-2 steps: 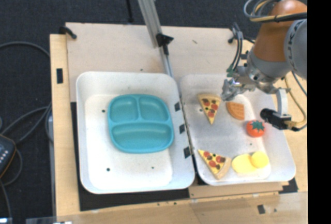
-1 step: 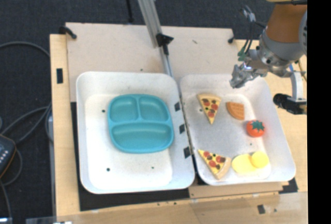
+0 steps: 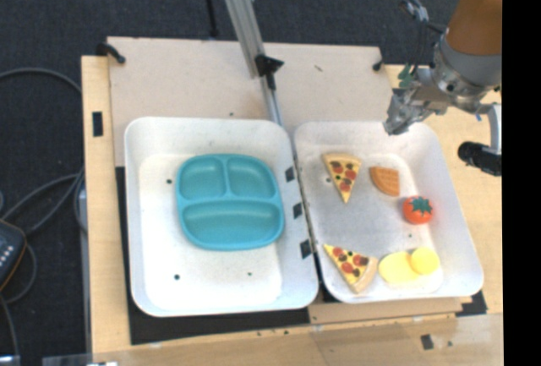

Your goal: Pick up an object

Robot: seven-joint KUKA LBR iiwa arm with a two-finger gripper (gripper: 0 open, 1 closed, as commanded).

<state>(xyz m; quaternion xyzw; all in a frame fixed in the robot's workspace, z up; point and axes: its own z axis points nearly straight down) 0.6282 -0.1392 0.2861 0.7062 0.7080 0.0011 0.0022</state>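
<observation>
The right bin holds several toy foods. A pizza slice lies at its far left, with an orange-brown bread piece beside it. A red tomato rests near the right wall. A second pizza slice and a yellow piece lie along the near edge. My gripper hangs over the bin's far edge, above and behind the bread piece, with nothing visibly between its fingers.
A teal divided plate lies in the left bin. A slanted metal rail runs from the top down to the gap between the bins. Black cables trail on the floor at the left.
</observation>
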